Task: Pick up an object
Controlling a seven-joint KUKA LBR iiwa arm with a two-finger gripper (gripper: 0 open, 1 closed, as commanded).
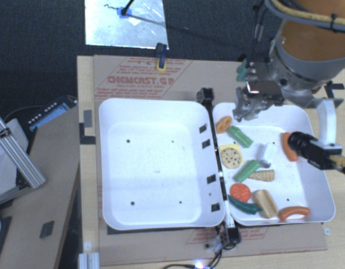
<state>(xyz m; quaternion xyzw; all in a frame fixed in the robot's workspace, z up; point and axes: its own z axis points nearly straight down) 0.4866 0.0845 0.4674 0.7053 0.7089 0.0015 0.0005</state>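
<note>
Toy foods [256,175] in right bin [318,198]

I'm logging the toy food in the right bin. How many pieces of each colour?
Green: 3
Orange or red: 4
Yellow or tan: 3
Total: 10

Single fixed camera, mounted above the bench [65,150], looks down at a slant from moderate height. Both white bins [155,167] fall fully within frame; the arm [312,32] enters from the right edge.
</note>
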